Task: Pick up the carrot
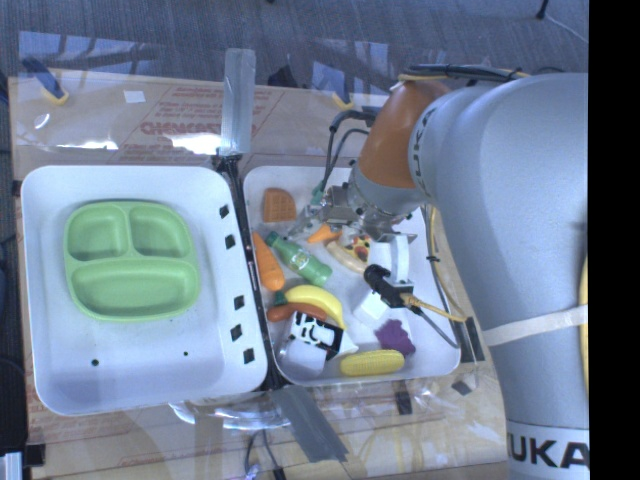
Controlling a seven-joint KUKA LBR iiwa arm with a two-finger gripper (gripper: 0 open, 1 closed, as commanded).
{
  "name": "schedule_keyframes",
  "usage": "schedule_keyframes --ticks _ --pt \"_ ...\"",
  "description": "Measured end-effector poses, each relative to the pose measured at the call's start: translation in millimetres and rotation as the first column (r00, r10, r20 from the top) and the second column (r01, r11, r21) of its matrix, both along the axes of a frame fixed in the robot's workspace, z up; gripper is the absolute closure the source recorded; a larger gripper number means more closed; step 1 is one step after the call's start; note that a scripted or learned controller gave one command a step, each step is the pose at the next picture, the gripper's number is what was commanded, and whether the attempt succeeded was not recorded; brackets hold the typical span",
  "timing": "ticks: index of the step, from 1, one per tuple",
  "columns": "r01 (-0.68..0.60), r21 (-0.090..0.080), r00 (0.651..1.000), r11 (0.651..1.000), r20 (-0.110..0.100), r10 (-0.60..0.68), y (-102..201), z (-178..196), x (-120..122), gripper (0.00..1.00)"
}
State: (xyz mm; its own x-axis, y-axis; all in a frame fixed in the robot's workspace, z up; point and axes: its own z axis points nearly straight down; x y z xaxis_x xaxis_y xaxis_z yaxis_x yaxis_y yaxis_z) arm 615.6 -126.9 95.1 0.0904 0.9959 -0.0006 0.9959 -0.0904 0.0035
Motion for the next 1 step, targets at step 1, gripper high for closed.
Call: schedule_keyframes --ticks 1 --pt "-0.005 0.000 1.000 1.000 0.001 0.005 0.8 11.3 1.2 1.00"
